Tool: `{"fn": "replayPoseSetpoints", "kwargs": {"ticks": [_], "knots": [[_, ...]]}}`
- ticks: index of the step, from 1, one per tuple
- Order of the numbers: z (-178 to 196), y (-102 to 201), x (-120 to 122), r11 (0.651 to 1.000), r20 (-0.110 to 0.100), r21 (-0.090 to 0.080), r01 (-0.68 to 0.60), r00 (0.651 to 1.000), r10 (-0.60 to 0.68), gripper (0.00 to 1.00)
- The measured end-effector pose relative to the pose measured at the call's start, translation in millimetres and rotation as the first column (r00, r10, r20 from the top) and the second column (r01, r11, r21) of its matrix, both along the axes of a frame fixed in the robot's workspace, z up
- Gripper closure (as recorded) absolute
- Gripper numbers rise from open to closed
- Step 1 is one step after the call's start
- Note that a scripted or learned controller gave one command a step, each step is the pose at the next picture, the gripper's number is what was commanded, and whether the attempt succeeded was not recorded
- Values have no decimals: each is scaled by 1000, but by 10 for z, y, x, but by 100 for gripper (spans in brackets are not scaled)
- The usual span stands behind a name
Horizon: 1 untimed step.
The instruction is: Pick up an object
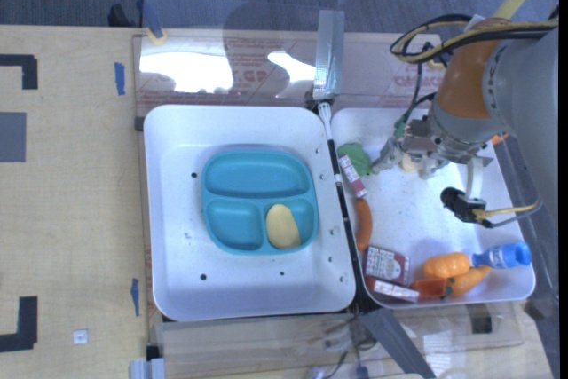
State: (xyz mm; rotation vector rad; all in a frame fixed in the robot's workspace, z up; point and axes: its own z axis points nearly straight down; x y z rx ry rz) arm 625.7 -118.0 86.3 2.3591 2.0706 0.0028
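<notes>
My gripper (411, 157) hangs low over the far part of the right bin (417, 209), under the orange wrist band. A small cream-coloured thing (410, 161) shows right under it; I cannot see whether it is gripped. Just left of the gripper lie a green item (352, 154) and a pink-and-white tube (353, 178). An orange sausage-shaped piece (362, 222) lies by the bin's left wall. Along the near edge sit a red packet (385, 263), an orange toy vegetable (449, 267) and a small water bottle (503, 257).
The left bin (169, 217) holds a blue compartment tray (253, 182) with a yellow oval object (282, 226) in its near right section. A black part with a yellow cable (461, 202) hangs off the arm over the right bin. A clear wall stands behind both bins.
</notes>
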Motion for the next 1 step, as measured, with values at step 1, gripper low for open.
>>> {"fn": "replayPoseSetpoints", "kwargs": {"ticks": [1], "knots": [[11, -278, -994, 999, -1, -1, -53, 999, 53, 0]]}}
